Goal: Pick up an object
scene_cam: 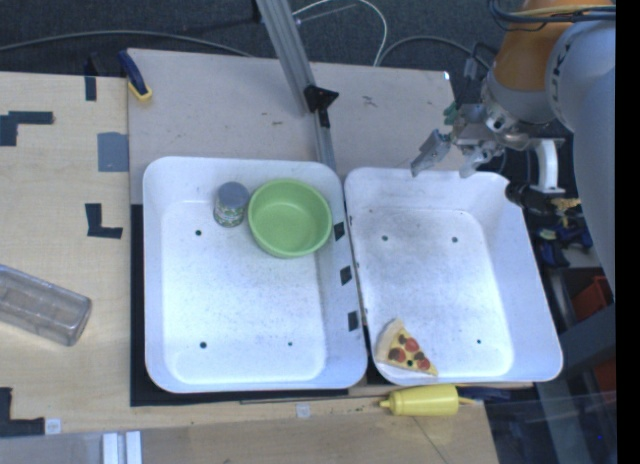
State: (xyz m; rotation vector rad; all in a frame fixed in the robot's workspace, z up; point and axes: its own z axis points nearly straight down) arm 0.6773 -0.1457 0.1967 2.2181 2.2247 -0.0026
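A green bowl [290, 217] sits in the left bin [240, 352] near its back right corner. A small grey can [231, 204] stands touching the bowl's left side. In the right bin [450, 282] a toy pizza slice [404, 347] lies at the front left corner. My gripper [446, 160] hangs over the right bin's back rim, far from all of these. Its fingers [427, 155] are spread open with nothing between them.
A yellow mustard bottle [425, 400] lies on the bench just outside the right bin's front edge. A clear plastic container [40, 304] rests far left. A slanted metal pole [290, 42] rises behind the bins. A blue and yellow clamp [135, 77] sits at the back left.
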